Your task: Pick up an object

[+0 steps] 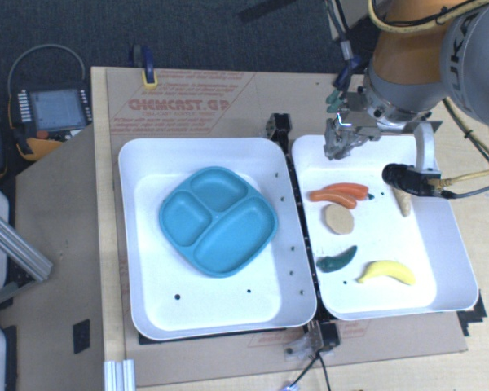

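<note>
Over the far left corner of the right bin (452, 259), the hand (341, 147) hung above bare white floor, apart from every piece lying there. Whether it was apart or together could not be told from that angle. Nearest to it lay an orange-red sausage shape (339, 194), with a round tan piece (339, 219) just beside it, touching or nearly so. Toward the near edge lay a dark green pepper shape (337, 259) and a yellow banana (387, 273), close together. A pale stick (404, 204) was half hidden under the robot's wrist gear. Alongside, the left bin (138, 218) held a blue divided plate (218, 220).
</note>
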